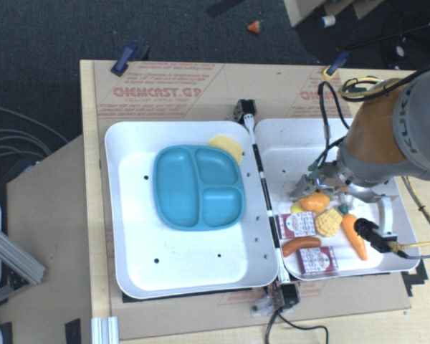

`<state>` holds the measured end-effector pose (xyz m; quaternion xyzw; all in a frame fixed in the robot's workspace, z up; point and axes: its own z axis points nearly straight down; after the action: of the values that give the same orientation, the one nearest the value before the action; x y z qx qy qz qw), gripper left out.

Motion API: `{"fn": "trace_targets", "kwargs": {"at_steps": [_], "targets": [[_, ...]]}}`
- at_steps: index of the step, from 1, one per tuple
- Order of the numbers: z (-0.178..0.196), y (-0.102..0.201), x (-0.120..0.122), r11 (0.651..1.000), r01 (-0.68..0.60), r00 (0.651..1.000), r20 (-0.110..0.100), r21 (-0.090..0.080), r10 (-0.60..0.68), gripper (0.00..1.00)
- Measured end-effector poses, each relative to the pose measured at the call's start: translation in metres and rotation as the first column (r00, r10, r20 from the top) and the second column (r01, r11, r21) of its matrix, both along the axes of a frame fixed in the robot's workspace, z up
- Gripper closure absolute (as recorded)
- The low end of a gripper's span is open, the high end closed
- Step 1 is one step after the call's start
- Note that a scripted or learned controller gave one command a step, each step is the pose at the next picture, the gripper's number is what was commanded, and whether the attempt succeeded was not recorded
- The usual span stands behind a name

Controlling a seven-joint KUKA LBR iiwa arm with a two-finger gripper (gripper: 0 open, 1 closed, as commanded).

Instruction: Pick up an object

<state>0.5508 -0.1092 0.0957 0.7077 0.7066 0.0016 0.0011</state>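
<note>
Item: orange toy fruit (pixel 314 201), in the right bin (pixel 287 138), directly under the gripper (pixel 322 185). Beside it: corn cob (pixel 329 222), carrot (pixel 355 236), sausage (pixel 301 245). Likely light, rigid, smooth plastic, prone to roll; grip across its middle. Jaws' opening: cannot tell.

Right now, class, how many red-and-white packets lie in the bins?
2, both in the right bin: one packet beside the corn, the other packet at the near edge below the sausage. The arm may hide more.
</note>
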Motion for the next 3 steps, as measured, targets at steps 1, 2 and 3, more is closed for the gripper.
{"fn": "trace_targets", "kwargs": {"at_steps": [1,2,3], "targets": [[0.107,0.049,-0.037,1.000,-0.002,1.000,-0.004,0.000,0.002,1.00],[0.176,0.013,-0.072,1.000,-0.001,1.000,-0.004,-0.001,0.001,1.00],[0.155,0.100,-0.072,1.000,-0.002,1.000,-0.007,0.001,0.002,1.00]]}}
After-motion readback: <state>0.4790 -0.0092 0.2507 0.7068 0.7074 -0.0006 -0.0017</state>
